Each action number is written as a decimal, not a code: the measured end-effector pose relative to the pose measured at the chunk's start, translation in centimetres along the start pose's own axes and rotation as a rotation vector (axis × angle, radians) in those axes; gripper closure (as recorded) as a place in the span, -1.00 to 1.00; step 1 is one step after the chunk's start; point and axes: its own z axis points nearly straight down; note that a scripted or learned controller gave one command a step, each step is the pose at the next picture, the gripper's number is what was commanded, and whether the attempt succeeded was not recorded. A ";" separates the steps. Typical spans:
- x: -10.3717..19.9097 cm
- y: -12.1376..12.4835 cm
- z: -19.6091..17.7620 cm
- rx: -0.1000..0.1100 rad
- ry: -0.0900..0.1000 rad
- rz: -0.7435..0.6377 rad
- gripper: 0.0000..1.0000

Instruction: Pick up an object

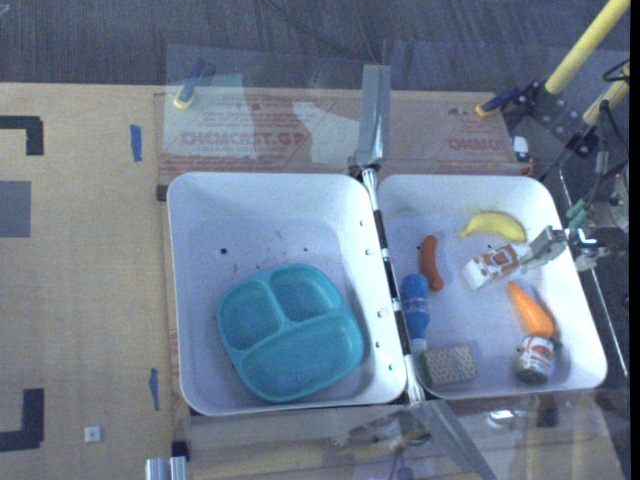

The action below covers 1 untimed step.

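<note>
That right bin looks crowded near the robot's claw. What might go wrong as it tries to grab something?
The gripper sits right by the white carton, with the banana and carrot close around it. It might nudge a neighbour or catch two things. The carton also lies tilted, so it could slip out of a poor grasp.

- Faded red lettering is showing on the brown cardboard panel (pixel 262 136) at twelve o'clock of the bins, too blurred to read.
- No other text is reading clearly.
</note>
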 end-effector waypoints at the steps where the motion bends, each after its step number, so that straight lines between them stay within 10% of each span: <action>1: -2.8 -1.1 10.3 0.000 0.000 0.018 -1.00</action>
